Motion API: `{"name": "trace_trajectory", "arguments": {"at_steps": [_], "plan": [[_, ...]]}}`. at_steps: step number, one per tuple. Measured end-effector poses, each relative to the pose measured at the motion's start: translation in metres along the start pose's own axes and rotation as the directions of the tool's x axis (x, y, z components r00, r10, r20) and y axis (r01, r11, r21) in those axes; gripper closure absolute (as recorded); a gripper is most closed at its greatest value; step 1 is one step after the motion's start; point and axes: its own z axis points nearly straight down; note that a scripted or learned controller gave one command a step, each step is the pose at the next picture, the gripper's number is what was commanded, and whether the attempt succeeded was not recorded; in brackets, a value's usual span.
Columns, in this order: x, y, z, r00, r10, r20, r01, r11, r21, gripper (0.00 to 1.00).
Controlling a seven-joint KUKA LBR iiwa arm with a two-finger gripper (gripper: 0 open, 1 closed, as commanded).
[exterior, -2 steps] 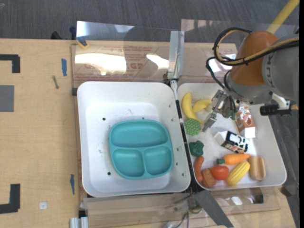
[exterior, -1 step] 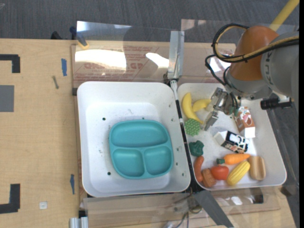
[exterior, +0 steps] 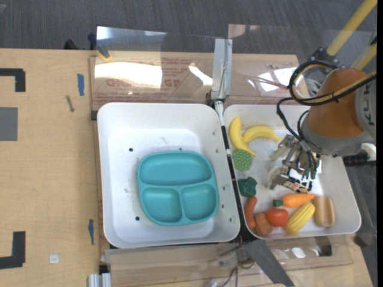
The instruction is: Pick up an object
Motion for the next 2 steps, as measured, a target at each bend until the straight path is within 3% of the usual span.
{"name": "trace_trajectory", "arguments": {"at_steps": [1, 2], "plan": [[-0.053, 0.048, -0.013, 0.988, 0.152, -0.018, -0.152, 0.988, 0.008, 0.0], [0.044, -0.007, 0.0, 0.997, 0.077, 0.0, -0.077, 0.997, -0.001, 0.0]]}}
